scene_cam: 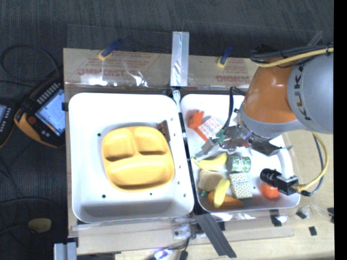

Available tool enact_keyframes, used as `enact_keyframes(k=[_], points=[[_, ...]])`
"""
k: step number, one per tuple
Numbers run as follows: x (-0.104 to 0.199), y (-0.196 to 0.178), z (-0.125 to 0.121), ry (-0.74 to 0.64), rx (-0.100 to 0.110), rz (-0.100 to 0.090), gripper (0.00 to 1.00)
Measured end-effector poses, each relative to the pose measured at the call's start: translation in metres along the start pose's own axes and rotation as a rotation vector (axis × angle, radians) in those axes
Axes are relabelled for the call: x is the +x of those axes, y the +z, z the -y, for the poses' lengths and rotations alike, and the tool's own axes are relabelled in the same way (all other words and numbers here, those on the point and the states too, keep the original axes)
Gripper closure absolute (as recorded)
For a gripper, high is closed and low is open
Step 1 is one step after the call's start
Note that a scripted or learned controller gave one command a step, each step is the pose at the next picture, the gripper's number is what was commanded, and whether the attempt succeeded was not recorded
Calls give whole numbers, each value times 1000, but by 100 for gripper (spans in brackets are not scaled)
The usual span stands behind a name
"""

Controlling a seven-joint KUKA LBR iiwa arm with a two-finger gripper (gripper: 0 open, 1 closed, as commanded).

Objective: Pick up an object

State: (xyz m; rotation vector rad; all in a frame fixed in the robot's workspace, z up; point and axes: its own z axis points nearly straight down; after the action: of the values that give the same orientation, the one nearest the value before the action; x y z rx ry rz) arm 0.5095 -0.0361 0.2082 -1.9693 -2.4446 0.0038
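Camera view: right bin (pixel 290 155), crowded with small toy foods. Gripper (pixel 216 143) low over a yellow banana (pixel 212 161); whether it is released or clenched cannot be told. Step: descent toward a pick, nothing visibly gripped. Next move calls for closing on one item, then a straight lift. Left bin (pixel 87 118): yellow divided tray (pixel 138 157). Writing: "KU" on the arm (pixel 282 99); faint red print on the backboard, unreadable

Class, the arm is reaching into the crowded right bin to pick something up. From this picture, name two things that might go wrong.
1. Items lie packed: the yellow banana touches the green can, so the hand may nudge neighbours or pinch two.
2. The arm's orange band hangs over the shallow white right bin, hiding items beneath from the camera.
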Motion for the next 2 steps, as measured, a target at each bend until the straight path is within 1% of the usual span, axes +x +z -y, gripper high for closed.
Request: enact_keyframes(k=[1, 2], points=[[-104, 63, 38, -195, -1, 1, 0], [-121, 118, 12, -202, -17, 12, 0]])
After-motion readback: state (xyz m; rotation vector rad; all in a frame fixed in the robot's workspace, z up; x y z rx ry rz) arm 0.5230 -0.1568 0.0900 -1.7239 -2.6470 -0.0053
